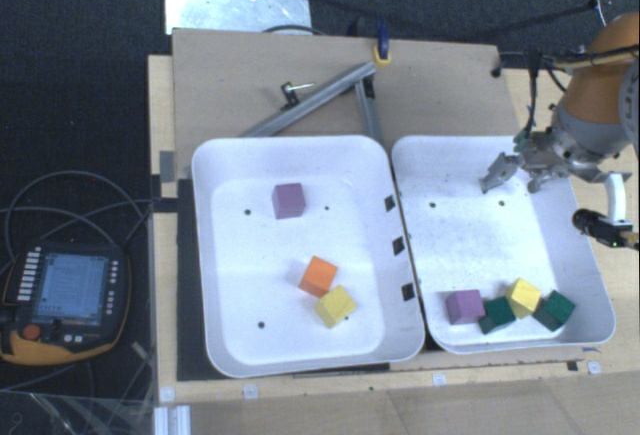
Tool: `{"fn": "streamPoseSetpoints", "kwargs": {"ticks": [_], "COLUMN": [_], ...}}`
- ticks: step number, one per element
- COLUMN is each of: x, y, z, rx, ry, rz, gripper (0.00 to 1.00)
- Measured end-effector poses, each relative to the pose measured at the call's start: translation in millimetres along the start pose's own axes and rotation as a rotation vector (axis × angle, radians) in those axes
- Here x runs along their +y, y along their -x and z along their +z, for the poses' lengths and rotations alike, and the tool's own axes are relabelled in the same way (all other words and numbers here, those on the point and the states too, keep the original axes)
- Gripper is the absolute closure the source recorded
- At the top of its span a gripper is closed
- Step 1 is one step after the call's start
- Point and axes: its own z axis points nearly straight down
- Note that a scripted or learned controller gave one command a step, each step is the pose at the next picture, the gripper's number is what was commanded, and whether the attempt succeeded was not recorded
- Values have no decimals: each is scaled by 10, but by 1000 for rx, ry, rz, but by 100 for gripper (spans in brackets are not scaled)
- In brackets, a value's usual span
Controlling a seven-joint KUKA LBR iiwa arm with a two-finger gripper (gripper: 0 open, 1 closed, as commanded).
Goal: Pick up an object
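The left bin [215, 253] holds a purple cube [288, 200] near its middle, with an orange cube [318, 275] and a yellow cube [336, 306] touching each other nearer the front. Along the front of the right bin [440, 173] lie a purple cube [464, 305], a dark green block [496, 314], a yellow cube [522, 296] and another green block [554, 308], packed close together. My gripper [515, 177] hangs over the back right part of the right bin. It is open with nothing between its fingers, well away from every block.
Two metal bars [310, 98] lie on the brown board behind the bins. A clamp [380, 48] sits at the board's back edge. A teach pendant [65, 298] with cables rests on the floor at the left.
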Motion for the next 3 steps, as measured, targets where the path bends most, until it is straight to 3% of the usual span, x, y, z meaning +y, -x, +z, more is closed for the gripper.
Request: {"fn": "streamPoseSetpoints", "kwargs": {"ticks": [1,2,3], "x": [22,52,65], "y": [2,107,107], "z": [-151,-688,-804], "rx": [-2,-3,-1], "ry": [8,11,7], "rz": [-3,-1,-2], "gripper": [100,100,100]}}
